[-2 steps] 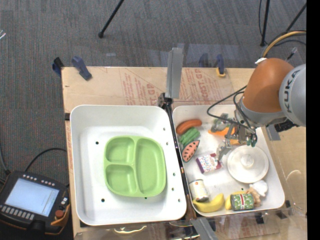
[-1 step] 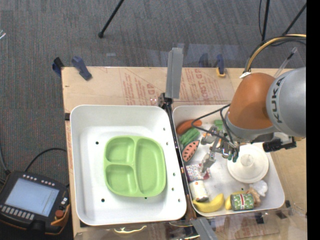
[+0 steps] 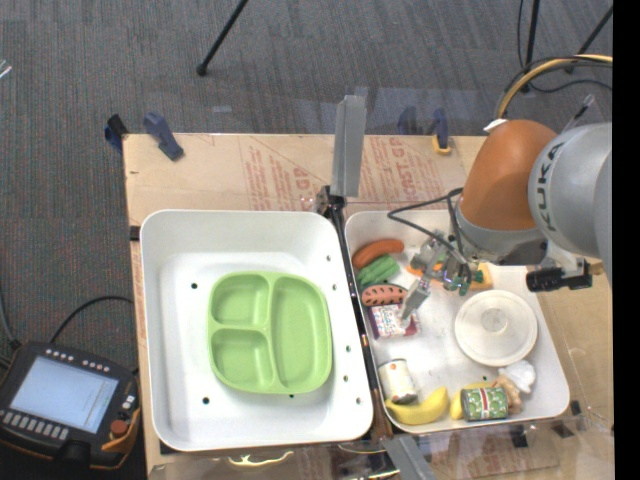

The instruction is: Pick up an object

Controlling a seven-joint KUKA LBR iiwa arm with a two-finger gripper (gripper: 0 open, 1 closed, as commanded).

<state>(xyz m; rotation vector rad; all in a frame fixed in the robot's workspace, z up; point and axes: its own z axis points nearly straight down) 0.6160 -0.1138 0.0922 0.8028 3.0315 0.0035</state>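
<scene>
Objects for picking all lie in the right bin (image 3: 553,353) — nearest the camera a banana (image 3: 420,408), a small can (image 3: 484,402) with a green and red label, and something pale and crumpled (image 3: 517,378) just beside it. A small white jar (image 3: 396,376) lies on its side just above the banana. Further back sits a round white lid or dish (image 3: 496,326), and to its left a flat packet (image 3: 387,320). Beyond the packet are a red and dark striped piece (image 3: 382,294), a green vegetable (image 3: 377,270) and an orange sausage shape (image 3: 378,251) at the far left corner. The tool (image 3: 413,303) hangs over the packet, its tip low above it; whether it is released or clenched I cannot tell.

The left bin (image 3: 165,238) holds one green tray (image 3: 270,332) with three compartments — nothing in them. Both bins rest on a brown board surface (image 3: 230,168).
</scene>
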